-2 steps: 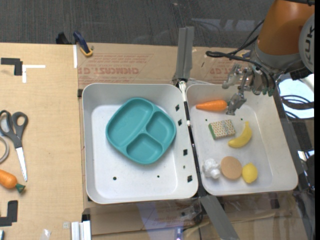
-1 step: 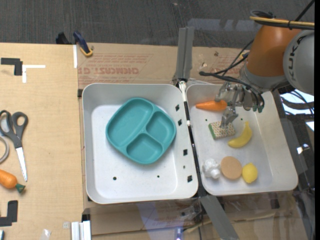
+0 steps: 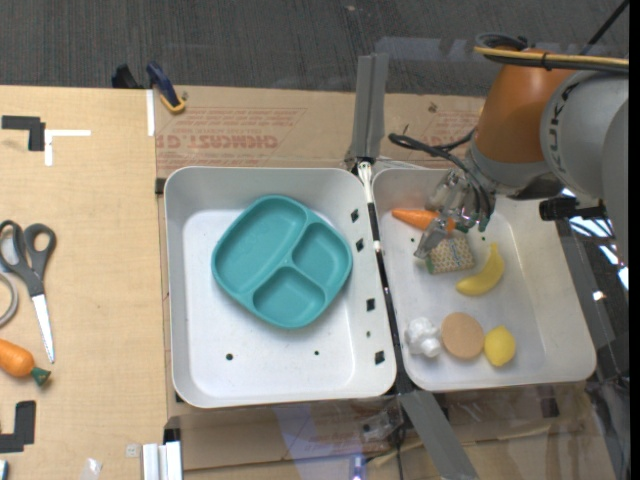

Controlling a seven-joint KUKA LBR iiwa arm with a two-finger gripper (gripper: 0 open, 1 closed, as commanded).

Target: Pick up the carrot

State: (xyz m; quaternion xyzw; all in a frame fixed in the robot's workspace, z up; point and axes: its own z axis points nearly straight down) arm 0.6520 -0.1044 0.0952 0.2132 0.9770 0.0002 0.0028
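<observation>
So far the pick looks unfinished: the carrot (image 3: 411, 217) lies on the floor of the right bin (image 3: 560, 358), near its upper left corner, and the gripper (image 3: 447, 224) hangs just beside the carrot's thicker end, perhaps touching it. Whether the jaws are wide, narrow or closed on anything I cannot tell, since the wrist and its cables crowd that spot; nothing shows the carrot lifted, so the grasp and the raise seem left to do. The carrot is a smooth orange cone tapering toward the bin's wall. Close under the gripper sits a speckled grey-green wedge (image 3: 450, 256), rough-looking. Beside it curves a glossy yellow banana (image 3: 481, 274); lower down are a flat tan disc (image 3: 462, 335), a rounded lemon (image 3: 499, 346) and a lumpy white piece (image 3: 422, 337). The left bin (image 3: 190, 368) bears a matte teal divided plate (image 3: 282, 260).
</observation>
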